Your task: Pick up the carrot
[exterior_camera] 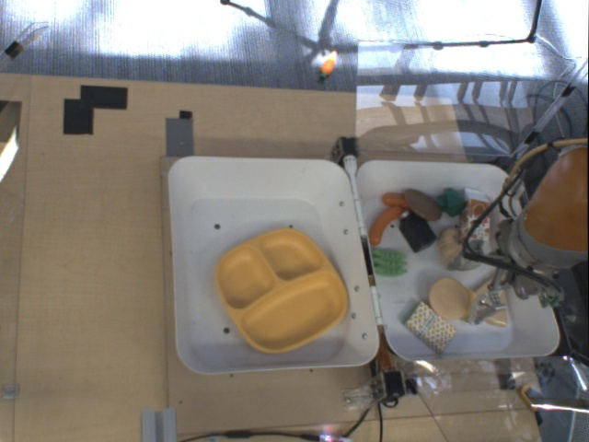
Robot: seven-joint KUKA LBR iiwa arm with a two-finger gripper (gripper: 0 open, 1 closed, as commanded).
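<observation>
We find the carrot [387,217] in the right bin [398,334], up near that bin's far left corner, its orange body curving from beside the dividing rim toward a brown oblong piece [422,203] that touches or overlaps its upper end. A black block [417,232] lies just beside it, and a green ridged piece [388,262] sits a little nearer us along the same rim.

The hand [495,295] hangs low over the near right part of that bin, by a tan round disc [450,297] and a patterned box [431,327], well apart from the carrot. It pinches nothing that we can see, and we cannot tell its state.

The main risk, as we judge it, is crowding: a descent onto the carrot could catch the brown piece or the black block instead, or nudge the carrot against the rim (where a closing grip would have little room). Crossing the bin low could also sweep the disc and the pale items [452,245] lying between. The left bin [248,178], with its yellow divided plate [281,289], seems out of harm's way.
</observation>
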